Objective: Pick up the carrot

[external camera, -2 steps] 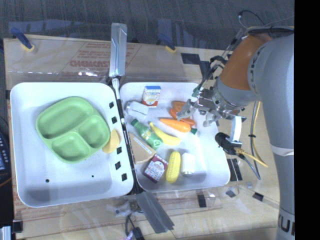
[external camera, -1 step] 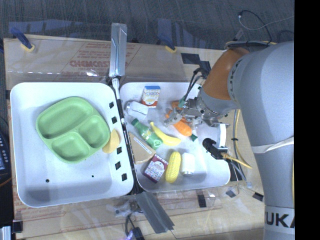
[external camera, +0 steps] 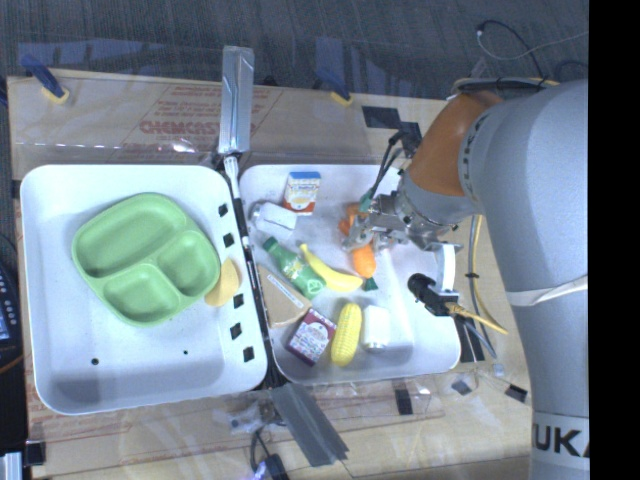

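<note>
Carrot (external camera: 364, 261) is seen in the right bin (external camera: 440, 343), directly under the jaws (external camera: 372, 230); whether they are spread or pinching it cannot be told. A banana (external camera: 328, 273) lies just left of the carrot, corn (external camera: 346, 333) below it, and a green tray (external camera: 146, 257) far left.

White letters "UKA" show on the grey arm (external camera: 545, 268) at its lower end. Faint red print on the clear sheet (external camera: 180, 118) behind the bins is too blurred to read.

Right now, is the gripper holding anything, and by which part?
Cannot be told. The gripper sits right over the carrot in the right bin, but a grip isn't visible.
</note>
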Robot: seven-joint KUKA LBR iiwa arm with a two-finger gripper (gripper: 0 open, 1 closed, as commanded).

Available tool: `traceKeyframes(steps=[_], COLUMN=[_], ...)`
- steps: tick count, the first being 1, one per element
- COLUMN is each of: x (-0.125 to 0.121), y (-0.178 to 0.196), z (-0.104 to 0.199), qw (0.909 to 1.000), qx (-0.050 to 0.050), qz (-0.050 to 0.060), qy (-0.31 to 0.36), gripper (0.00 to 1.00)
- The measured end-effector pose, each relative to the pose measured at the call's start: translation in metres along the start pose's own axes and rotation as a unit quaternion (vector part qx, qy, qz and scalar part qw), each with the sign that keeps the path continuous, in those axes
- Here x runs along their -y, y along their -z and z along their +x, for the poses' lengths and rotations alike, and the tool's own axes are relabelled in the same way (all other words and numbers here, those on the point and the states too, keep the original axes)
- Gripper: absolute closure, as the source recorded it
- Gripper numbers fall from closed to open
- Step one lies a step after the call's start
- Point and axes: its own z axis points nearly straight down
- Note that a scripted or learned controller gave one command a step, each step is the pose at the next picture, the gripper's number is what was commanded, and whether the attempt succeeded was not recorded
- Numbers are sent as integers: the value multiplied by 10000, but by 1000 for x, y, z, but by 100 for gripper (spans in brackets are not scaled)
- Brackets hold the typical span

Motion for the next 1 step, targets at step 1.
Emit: traceKeyframes(steps=[1], x=[-52], y=[129], z=[55], qw=[9988], qx=[11], qz=[-38], qy=[479], gripper=[100])
